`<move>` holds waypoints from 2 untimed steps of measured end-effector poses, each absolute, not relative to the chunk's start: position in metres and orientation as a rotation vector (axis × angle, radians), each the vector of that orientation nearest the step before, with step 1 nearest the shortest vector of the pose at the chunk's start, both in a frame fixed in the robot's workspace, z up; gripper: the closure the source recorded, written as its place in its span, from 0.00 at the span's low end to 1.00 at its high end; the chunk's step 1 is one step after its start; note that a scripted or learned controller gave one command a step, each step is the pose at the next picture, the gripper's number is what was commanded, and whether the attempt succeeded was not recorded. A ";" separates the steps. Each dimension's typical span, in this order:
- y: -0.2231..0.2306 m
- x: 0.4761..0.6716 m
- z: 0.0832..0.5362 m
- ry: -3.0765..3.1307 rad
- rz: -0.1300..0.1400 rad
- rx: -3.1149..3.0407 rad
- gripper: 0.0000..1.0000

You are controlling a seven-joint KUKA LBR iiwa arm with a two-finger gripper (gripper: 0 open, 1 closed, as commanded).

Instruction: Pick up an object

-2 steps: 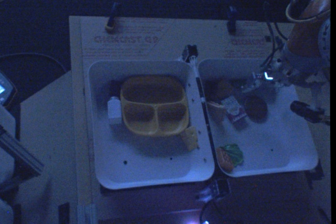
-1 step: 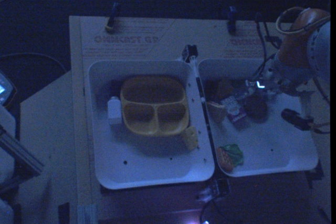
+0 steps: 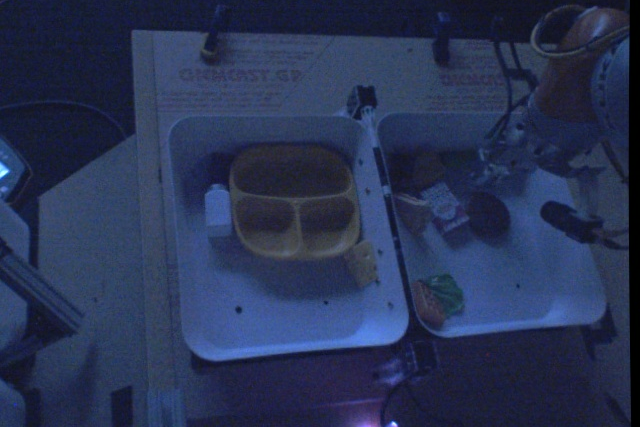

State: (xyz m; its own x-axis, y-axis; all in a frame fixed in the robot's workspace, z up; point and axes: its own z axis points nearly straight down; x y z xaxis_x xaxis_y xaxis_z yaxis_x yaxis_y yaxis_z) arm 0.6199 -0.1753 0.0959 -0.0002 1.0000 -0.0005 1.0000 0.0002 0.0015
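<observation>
the claw (image 3: 492,165) hangs low in the right bin (image 3: 560,305), its grip impossible to tell; nothing looks lifted, with the carton (image 3: 446,207) just left.

Dim scene under a blue cast. Left bin (image 3: 190,245), white, contains a yellow divided plate (image 3: 294,201), a small white bottle (image 3: 218,212) and a pale yellow block (image 3: 362,263). Right bin (image 3: 540,285), white, contains a dark brown round object (image 3: 489,214), a packet (image 3: 447,208) printed in red and white, and a green-and-orange item (image 3: 436,297). Arm (image 3: 575,75): grey with an orange band. Desk (image 3: 300,75): pale, printed with faint lettering.
</observation>
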 end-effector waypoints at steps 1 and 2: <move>-0.168 0.614 0.148 2.218 0.005 2.216 1.00; -0.172 0.613 0.212 2.217 0.006 2.215 1.00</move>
